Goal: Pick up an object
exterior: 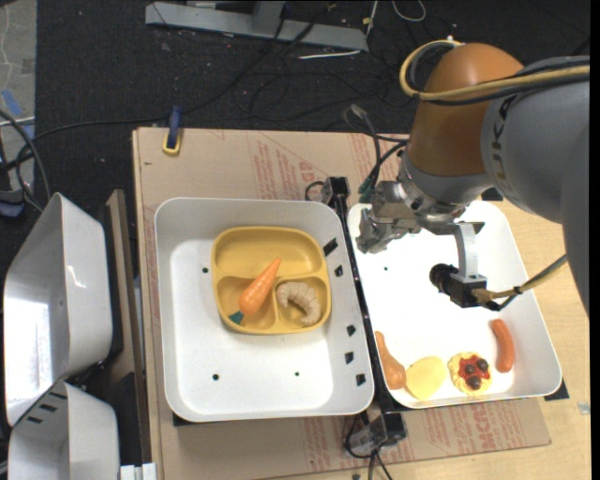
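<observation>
Hand [412, 225], its grip state impossible to tell, hovers at the right white bin's [441, 309] eleven o'clock, while along the near rim at six o'clock a light, stiff plastic orange sausage [504, 345] looks easiest pinched across its middle.

Around the Two Bins

A brown cardboard-topped counter [281, 164] carried two shallow white bins side by side, the left bin [169, 309] and the right bin [412, 281] touching along a black seam. A blue and yellow clamp [172, 131] gripped the counter's far left corner. Black cables [234, 84] trailed over the dark floor beyond, near a grey metal bar [253, 23]. Spare white tubs [56, 291] stood tilted at the left.
</observation>
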Robot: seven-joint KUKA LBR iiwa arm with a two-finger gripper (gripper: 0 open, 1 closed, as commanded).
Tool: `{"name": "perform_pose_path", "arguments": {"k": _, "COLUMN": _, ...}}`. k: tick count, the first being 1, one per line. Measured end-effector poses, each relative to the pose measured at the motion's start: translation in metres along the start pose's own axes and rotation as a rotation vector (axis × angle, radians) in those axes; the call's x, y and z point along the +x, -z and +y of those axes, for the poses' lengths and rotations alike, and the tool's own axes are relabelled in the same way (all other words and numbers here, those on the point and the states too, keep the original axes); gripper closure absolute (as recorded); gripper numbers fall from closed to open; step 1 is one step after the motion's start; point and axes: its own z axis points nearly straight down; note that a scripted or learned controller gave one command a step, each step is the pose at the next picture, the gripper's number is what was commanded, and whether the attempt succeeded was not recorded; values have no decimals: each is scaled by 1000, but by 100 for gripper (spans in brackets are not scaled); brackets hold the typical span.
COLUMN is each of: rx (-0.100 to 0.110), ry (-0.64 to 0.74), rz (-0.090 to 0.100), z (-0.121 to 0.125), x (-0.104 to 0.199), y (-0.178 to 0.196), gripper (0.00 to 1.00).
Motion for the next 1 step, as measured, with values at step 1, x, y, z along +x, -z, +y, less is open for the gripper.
{"name": "perform_pose_path", "arguments": {"k": 1, "rx": 1, "ry": 1, "rz": 0, "z": -25, "x": 59, "y": -7, "gripper": 100}}
